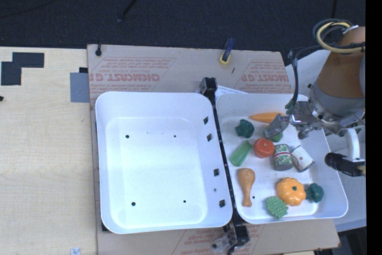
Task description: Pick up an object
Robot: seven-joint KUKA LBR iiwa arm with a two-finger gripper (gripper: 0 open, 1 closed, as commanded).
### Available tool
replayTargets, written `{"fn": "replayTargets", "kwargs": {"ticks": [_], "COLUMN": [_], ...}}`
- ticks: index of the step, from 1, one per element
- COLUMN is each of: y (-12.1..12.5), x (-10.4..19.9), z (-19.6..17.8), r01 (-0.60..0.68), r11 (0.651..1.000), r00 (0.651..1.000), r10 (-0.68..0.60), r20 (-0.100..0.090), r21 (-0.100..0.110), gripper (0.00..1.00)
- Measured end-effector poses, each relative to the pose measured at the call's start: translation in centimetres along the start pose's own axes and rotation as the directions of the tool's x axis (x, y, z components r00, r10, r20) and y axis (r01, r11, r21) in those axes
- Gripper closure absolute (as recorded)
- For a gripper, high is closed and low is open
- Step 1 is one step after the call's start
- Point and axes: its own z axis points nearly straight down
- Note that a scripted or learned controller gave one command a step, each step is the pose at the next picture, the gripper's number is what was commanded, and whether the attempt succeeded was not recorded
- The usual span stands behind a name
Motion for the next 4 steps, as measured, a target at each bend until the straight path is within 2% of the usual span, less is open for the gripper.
{"fn": "replayTargets", "kwargs": {"ticks": [1, 2, 3, 4], "y": [-5.8, -5.5, -1.0, 7.7], "x": [5.4, 5.1, 7.1, 14.3], "z": [10.5, 9.1, 10.1, -0.7], "r01": [-0.002, -0.008, 0.002, 0.009], "r11": [1.0, 1.0, 1.0, 1.0], "r00": [1.0, 1.0, 1.0, 1.0], "r10": [0.002, 0.008, -0.002, -0.009], "r20": [-0.002, -0.004, -0.001, -0.002], "r21": [0.004, 0.004, 0.001, -0.016], "gripper": [0.0, 1.0, 1.0, 1.0]}}
